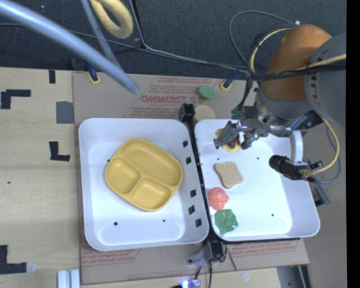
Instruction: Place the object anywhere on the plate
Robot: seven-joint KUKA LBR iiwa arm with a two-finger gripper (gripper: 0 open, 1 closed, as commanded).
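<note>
Hidden and cut-off parts around the right bin

The gripper (pixel 233 136) covers most of a small yellow-and-red item (pixel 230 147) at the far end of the right bin (pixel 281 225), so its kind cannot be told; whether the fingers grip it is also unclear. The arm (pixel 298 56) runs off the right edge. A grey pole (pixel 73 39) and a yellow loop (pixel 115 14) are cut by the top edge. A small green object (pixel 206 91) on the cardboard beyond the bins is too small to identify.
</note>
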